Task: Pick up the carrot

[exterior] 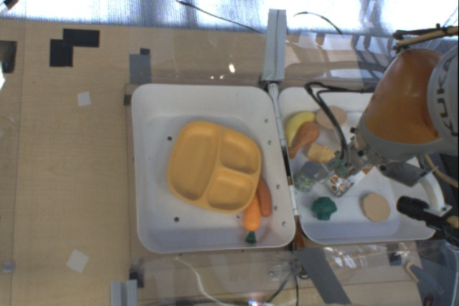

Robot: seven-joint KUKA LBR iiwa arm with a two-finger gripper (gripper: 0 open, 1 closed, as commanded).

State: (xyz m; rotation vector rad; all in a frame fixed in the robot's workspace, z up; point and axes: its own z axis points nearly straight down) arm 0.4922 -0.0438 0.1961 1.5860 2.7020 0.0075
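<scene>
- Orange plastic carrot (252,213) lies at the yellow tray's (214,165) five o'clock edge; probably light, stiff, slick.
- Best pinched mid-body.
- Gripper (343,172): spread or pressed together, cannot tell.

A yellow tray (214,165) with three compartments lies tilted in the left bin (154,154). A reddish sausage (265,197) lies just beside the tray's right corner. In the right bin (358,229) a yellow lemon (297,124), an orange-brown drumstick (304,137), a tan disc (332,116) and a yellow wedge (320,152) crowd together at the far end. Nearer lie a grey can (309,174), green broccoli (324,207) and a round cookie (375,207)
</scene>
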